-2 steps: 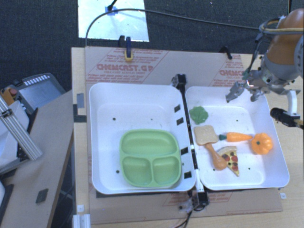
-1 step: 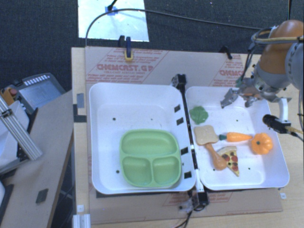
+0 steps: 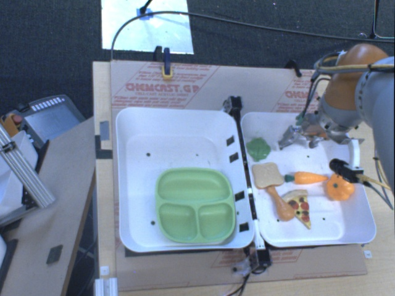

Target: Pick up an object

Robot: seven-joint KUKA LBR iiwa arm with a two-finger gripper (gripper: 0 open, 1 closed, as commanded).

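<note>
The right bin (image 3: pixel 352 227) holds several toy foods: a green leafy piece (image 3: pixel 258 147), a slice of bread (image 3: pixel 268 174), a carrot (image 3: pixel 307 178), an orange pepper (image 3: pixel 338 190), a tan drumstick (image 3: pixel 281 205) and a pizza slice (image 3: pixel 301 206). My gripper (image 3: pixel 302 140) hangs over the back of this bin, right of the green piece and above the carrot. It is open, with nothing between its fingers (image 3: pixel 286 140).
In the left bin (image 3: pixel 136 165) a green divided plate (image 3: pixel 195 205) lies toward the front. A black divider (image 3: pixel 241 159) with clips runs between the two bins. A grey device (image 3: pixel 46 122) and a bench stand off to the left.
</note>
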